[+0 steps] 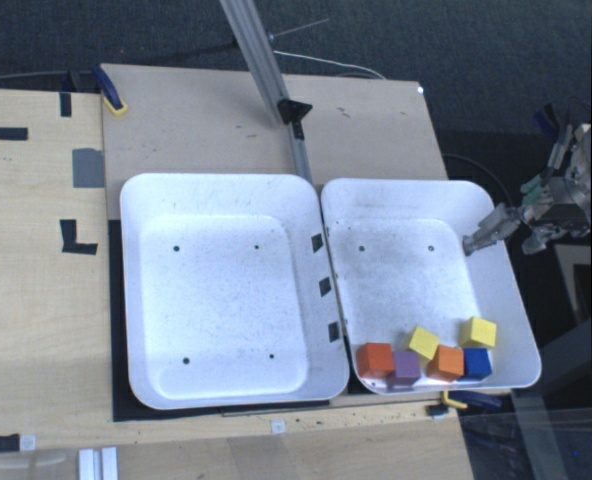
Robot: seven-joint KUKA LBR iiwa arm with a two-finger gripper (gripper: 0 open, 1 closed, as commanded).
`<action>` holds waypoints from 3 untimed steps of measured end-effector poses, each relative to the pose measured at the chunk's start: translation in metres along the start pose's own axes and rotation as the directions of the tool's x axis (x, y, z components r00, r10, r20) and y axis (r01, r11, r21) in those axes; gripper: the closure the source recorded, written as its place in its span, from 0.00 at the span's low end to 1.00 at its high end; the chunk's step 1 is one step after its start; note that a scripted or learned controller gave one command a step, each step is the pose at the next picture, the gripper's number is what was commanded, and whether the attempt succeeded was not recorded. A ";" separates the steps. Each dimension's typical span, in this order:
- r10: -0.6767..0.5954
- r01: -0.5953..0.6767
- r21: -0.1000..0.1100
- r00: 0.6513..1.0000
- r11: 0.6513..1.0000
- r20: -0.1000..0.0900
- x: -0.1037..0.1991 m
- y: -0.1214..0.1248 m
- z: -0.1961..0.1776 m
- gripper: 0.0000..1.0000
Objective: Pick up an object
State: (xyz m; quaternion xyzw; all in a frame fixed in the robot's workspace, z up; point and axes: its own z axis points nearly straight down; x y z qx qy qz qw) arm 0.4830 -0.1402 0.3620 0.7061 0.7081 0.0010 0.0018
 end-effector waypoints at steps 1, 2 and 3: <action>0.004 -0.004 0.011 1.000 1.000 -0.001 -0.023 0.009 0.066 0.00; 0.002 -0.002 0.005 1.000 1.000 0.000 -0.022 0.010 0.062 0.00; 0.002 -0.002 0.005 1.000 1.000 -0.001 -0.022 0.010 0.062 0.00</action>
